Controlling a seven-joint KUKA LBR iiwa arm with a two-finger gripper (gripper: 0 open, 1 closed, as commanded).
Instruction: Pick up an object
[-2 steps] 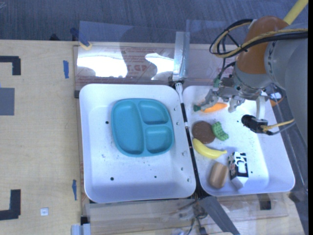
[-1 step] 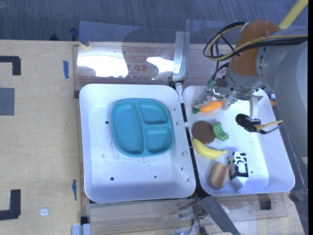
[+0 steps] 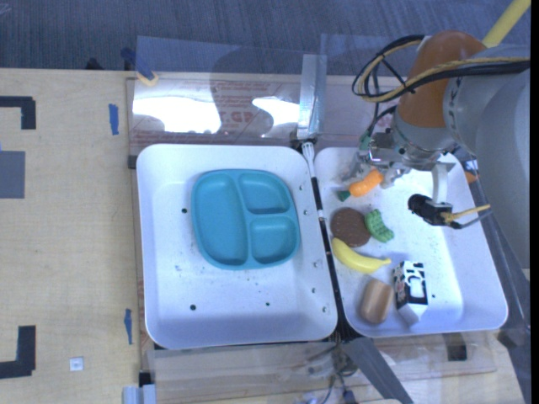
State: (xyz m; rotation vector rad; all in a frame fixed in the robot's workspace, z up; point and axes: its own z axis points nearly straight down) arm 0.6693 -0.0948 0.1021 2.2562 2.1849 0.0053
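Carrot (image 3: 365, 184) in the right white bin (image 3: 473, 286) beneath the end effector (image 3: 376, 166), grip unclear.

Robotics lab. Pale wooden desk (image 3: 67, 225); black tape markers (image 3: 28, 114) and blue tape tabs (image 3: 113, 118) left of the left bin (image 3: 160, 251); cabled robot arm (image 3: 438, 66) right of it; carpet (image 3: 210, 7) beyond.

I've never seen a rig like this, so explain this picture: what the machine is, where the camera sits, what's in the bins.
One fixed camera looks down on the bench at a slant. The grey machine with an orange band is a robot arm reaching in from the right. Its gripper hangs right by a toy carrot in the right bin; whether it grips it, I cannot tell. That bin also holds a brown disc, a green piece, a banana, a tan lump and a black-and-white pack. The left bin holds a teal divided plate.
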